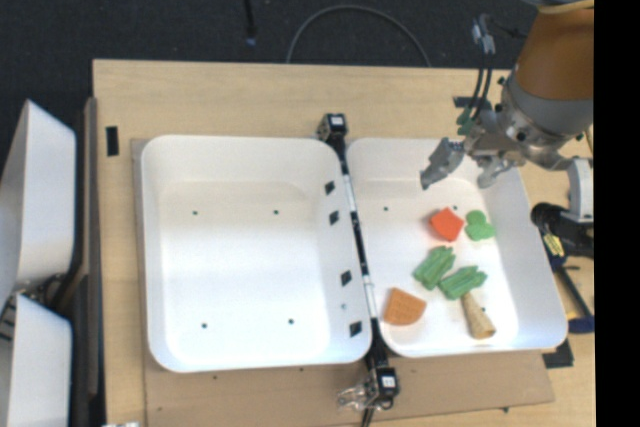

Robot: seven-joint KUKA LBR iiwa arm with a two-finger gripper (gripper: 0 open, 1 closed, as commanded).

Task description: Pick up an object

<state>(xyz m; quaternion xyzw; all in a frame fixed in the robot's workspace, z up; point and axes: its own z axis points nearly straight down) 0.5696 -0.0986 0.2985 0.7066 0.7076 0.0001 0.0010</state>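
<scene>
From above, the camera view shows a pale wooden desk carrying two shallow white plastic bins with rounded corners, joined along a black clipped seam. The left bin has a smooth, glossy floor dotted with a few small dark marks. The right bin holds all the objects, gathered in its nearer half: a blocky orange-red piece, a small rounded green piece just beside it, two knobbly green pieces touching each other, a flat orange wedge near the seam, and a tan cork-like cylinder lying tilted by the nearer rim.

The arm, with its smooth orange band, enters from the right. Its metallic grey gripper hangs over the far part of the right bin, above the orange-red piece, its two fingers spread apart with nothing between them.
</scene>
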